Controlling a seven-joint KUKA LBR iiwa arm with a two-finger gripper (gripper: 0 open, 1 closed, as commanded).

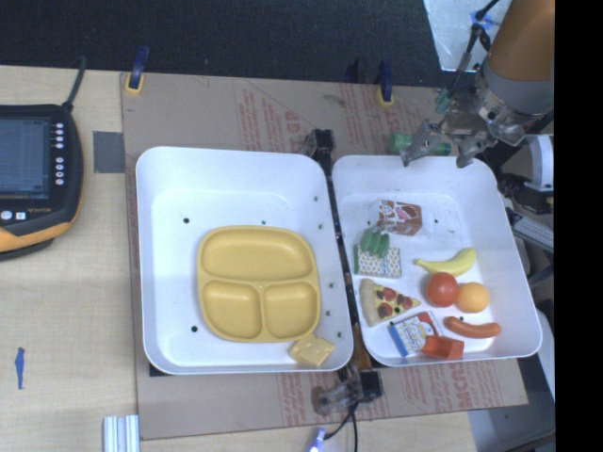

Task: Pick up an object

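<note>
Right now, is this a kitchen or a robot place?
Probably a robot lab, not a kitchen. The food in the right bin, like the banana, looks like toys. A robot gripper hangs over it, and a control tablet sits on the bench.

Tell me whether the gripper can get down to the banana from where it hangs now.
Probably yes. The gripper hangs over the right bin's far rim, and the banana lies uncovered with bare floor on its far side; only the tomato crowds its near side.
</note>
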